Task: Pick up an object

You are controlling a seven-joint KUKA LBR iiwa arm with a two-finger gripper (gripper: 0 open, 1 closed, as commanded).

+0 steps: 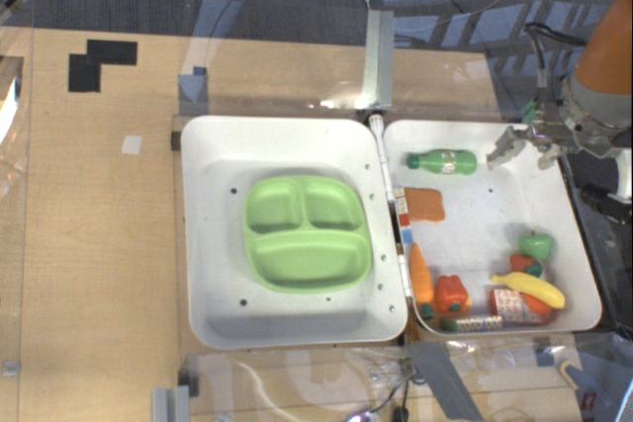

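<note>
Hovering end effector [525, 145] near green bottle [442, 162]

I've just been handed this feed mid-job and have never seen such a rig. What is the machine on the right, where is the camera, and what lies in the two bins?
The camera is fixed above the bench, looking down at a slant. The grey and orange shape at the right is a robot arm; its claw hangs over the top right corner of the right bin, with nothing between its fingers. That bin holds toy food: a green bottle near the top, an orange slab below it, a carrot and a red pepper near the bottom left, a banana and a green pepper at the lower right. The left bin holds a green divided plate.
</note>
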